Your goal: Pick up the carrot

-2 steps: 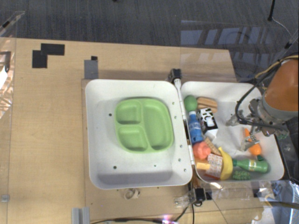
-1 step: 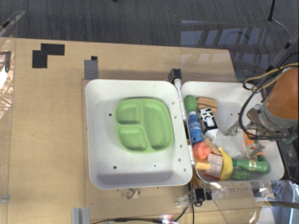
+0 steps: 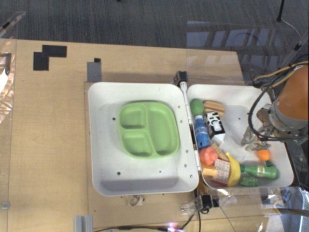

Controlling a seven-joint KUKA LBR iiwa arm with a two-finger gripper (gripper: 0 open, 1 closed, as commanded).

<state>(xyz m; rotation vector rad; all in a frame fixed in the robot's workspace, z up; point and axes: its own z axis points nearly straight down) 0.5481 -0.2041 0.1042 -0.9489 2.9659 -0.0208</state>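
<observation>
The hand (image 3: 254, 140) hangs low inside the right bin (image 3: 239, 100), below the orange band (image 3: 295, 96) of the arm. Its metal fingers point down toward the bin floor; whether they are spread or pressed together cannot be told from this angle, and nothing is seen between them.

The carrot (image 3: 263, 154), a small orange piece, lies just beside the hand on its near side, on the bin floor. Contact between the two cannot be confirmed.

Nearer the front rim than the hand lies a green bottle (image 3: 257, 171) on its side, next to a yellow banana (image 3: 234, 168). Left of the hand, along the divider, are a red-and-white snack pack (image 3: 221, 168), a pink-orange fruit (image 3: 208, 155), a blue tube (image 3: 201, 133), a black-and-white box (image 3: 214, 122) and a green ball (image 3: 196, 106), with a tan stick (image 3: 214, 105) at the far end.

Well apart to the hand's left, the left bin (image 3: 104, 178) holds a green divided plate (image 3: 147, 129).

Both bins rest on the tabletop (image 3: 48, 139).
</observation>
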